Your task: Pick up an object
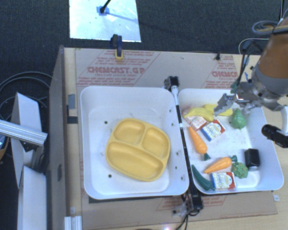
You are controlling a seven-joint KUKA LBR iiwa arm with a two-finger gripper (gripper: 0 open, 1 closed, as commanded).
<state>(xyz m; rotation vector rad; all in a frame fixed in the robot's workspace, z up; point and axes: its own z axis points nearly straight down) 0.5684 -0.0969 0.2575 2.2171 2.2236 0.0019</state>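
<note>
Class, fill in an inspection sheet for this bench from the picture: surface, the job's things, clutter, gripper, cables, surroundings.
Surface: cardboard-covered bench bearing two white bins side by side, left bin and right bin.
Job's things: right bin holds a banana, two carrots, broccoli, a green round vegetable, a dark green pod, two small printed packets, a black block.
Clutter: yellow divided tray in the left bin.
Gripper: gripper over the right bin's far edge, beside the banana; grip cannot be told.
Cables: dark cables left of the bench.
Surroundings: dark carpet, a shiny sheet beyond the bench.
</note>
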